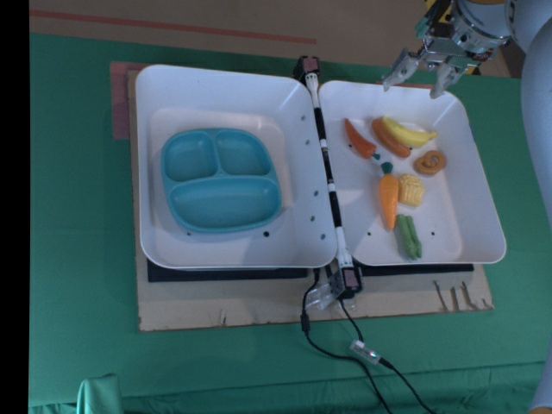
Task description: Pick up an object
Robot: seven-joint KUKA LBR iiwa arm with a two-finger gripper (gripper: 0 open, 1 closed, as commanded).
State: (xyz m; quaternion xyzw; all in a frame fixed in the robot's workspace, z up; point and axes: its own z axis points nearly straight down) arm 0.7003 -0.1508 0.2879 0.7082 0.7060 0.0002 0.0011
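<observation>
Plastic, cloth and card on the bench

Both white bins [220, 93] look like smooth, faintly glossy plastic; the teal divided plate [221, 179] has a satin plastic sheen; the green table cover [78, 231] appears matt cloth; the brown sheet [259, 304] beneath resembles rough-edged cardboard.

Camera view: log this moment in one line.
gripper: open, holding nothing, above right bin's far edge | toy food: in right bin | teal tray: left bin

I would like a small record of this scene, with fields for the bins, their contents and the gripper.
left bin: holds a teal divided plate
right bin: holds toy food
toy food: banana, sausage, chili pepper, pretzel, carrot, corn, green beans
gripper: above the right bin's far edge, fingers open, holding nothing
</observation>
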